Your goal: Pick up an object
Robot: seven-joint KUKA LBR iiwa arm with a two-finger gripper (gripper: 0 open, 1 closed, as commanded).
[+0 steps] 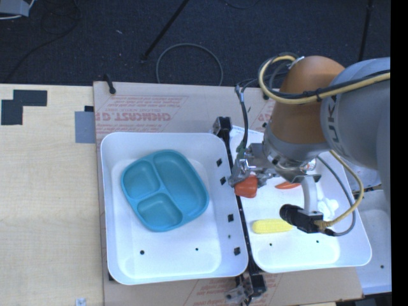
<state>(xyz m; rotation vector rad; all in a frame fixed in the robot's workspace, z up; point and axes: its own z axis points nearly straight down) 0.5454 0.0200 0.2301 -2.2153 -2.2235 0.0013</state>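
My gripper (245, 172) hangs over the left edge of the right bin (306, 260), close to the divider between the bins. A small orange-red object (246, 187) sits right at the gripper's tip, touching or nearly touching it; whether it is gripped is unclear. A yellow corn cob (270, 225) lies on the bin floor a little in front of it. A thin red-orange piece (288, 185) peeks out from under the wrist. A small white object (328, 206) lies towards the bin's right side.
The left bin (127, 260) holds a blue divided plate (164, 189). The arm's bulky grey and orange body (319, 113) covers the back of the right bin. Cardboard lies under both bins.
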